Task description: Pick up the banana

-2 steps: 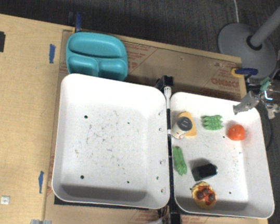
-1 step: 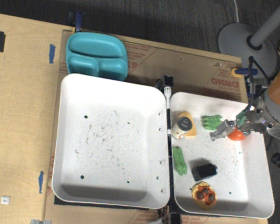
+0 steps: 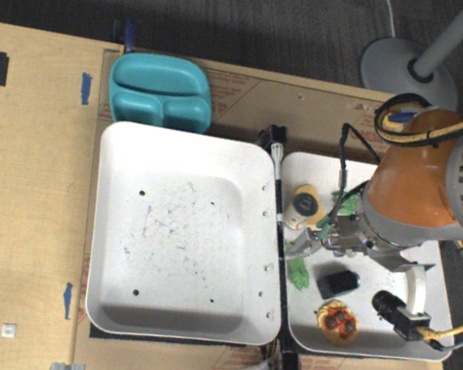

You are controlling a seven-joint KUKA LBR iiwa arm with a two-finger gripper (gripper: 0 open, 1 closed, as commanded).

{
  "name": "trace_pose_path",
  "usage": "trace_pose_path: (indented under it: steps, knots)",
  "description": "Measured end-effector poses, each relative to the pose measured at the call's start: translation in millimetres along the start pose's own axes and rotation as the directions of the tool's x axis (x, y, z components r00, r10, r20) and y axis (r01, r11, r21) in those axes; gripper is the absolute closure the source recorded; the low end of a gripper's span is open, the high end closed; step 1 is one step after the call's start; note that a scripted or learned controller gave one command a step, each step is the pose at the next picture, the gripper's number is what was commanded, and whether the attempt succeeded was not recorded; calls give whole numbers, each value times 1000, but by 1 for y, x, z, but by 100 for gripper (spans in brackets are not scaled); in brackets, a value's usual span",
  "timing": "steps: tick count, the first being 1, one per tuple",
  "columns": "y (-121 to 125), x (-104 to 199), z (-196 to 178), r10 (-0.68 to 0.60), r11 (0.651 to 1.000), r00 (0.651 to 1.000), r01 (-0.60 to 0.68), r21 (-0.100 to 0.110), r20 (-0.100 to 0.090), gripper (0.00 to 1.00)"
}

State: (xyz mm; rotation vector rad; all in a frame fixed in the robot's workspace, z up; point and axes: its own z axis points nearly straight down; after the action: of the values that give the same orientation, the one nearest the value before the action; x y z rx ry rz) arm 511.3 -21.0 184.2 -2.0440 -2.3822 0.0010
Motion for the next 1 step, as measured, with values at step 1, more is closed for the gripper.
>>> trace_pose_path:
  steps: [1]
  knots:
    - [-32, -79, 62, -59, 998, 998, 59, -1, 1, 0]
